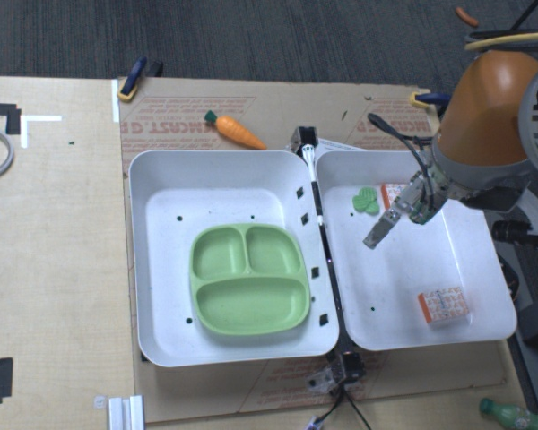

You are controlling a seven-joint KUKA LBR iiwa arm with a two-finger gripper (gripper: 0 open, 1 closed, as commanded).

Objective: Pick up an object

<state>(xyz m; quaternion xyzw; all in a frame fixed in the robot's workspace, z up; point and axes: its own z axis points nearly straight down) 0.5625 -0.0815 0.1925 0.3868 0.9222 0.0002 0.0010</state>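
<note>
Gripper [379, 234] mid right bin [484, 330], finger state unclear; green obj [367, 201] just beyond it twd far-left corner.

One fixed camera above the table [54, 267], looking down at a slant, both white bins [152, 267] in frame, arm [493, 106] entering from the right

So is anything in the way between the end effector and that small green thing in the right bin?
Nothing visible. The end effector hangs over bare floor of the right bin, and the small green thing lies just beyond it, uncovered.
</note>
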